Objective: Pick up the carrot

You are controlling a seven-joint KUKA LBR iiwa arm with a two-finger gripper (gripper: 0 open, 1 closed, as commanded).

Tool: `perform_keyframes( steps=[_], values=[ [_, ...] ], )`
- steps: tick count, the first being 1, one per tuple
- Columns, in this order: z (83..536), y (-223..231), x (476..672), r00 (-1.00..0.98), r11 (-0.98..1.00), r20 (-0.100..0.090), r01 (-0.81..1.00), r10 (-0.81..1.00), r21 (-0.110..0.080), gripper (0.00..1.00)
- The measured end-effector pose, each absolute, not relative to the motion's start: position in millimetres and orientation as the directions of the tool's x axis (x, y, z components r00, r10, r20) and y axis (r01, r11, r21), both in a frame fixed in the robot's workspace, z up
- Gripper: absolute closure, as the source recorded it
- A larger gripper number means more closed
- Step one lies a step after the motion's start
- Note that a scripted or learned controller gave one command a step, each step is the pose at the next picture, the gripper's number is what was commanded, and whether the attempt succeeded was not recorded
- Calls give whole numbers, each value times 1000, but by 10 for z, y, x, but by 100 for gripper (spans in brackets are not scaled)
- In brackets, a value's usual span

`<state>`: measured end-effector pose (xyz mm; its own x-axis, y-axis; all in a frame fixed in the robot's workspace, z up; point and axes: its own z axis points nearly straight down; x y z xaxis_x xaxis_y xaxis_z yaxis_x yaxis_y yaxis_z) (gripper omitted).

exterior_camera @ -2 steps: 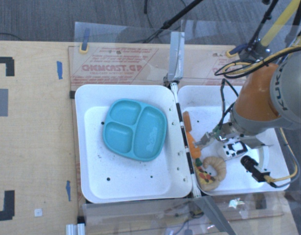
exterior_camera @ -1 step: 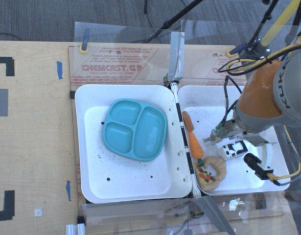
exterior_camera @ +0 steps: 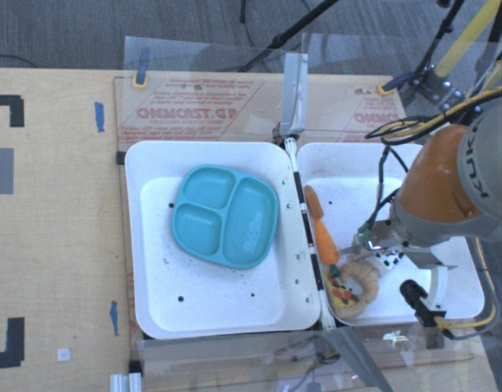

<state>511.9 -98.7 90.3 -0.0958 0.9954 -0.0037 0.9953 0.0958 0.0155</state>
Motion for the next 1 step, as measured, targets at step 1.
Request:
perform_keyframes(
  steps=[1],
  values=[
    [1841, -309, 5013, 112, -112, 0, 994, 994, -1, 100]
  ],
)
